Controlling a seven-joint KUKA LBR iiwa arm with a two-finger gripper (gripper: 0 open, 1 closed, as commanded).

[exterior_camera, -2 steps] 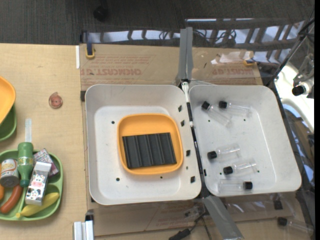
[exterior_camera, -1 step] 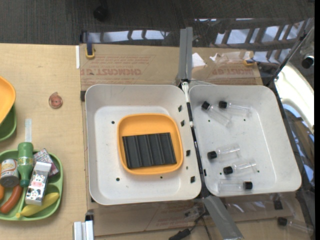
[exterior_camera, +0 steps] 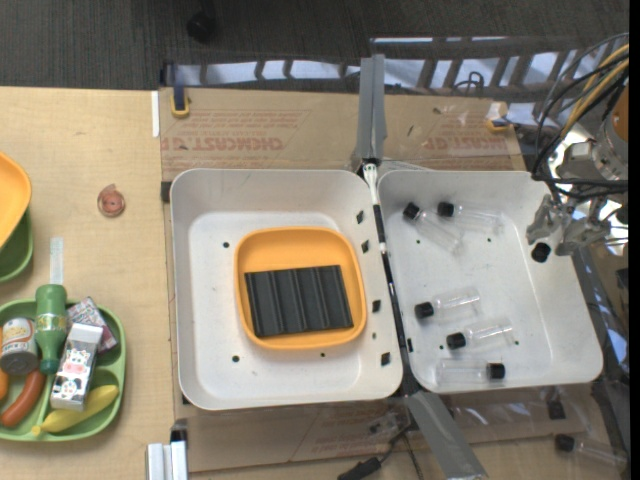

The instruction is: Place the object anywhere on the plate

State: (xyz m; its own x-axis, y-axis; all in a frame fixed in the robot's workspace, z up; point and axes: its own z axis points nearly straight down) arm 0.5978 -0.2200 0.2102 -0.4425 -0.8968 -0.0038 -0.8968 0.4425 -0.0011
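Note:
An orange plate lies in the middle of the left bin, and a dark ribbed rectangular slab rests on it. Several clear vials with black caps lie in the right bin; one vial is near the middle and another lies by the front wall. My gripper hangs over the right bin's right wall, apart from the vials. A small black tip shows at its lower end. Nothing can be seen held in it.
A cardboard sheet lies behind the bins. On the wooden table at the left stand a green tray of toy food and an orange dish. Cables hang at the upper right.

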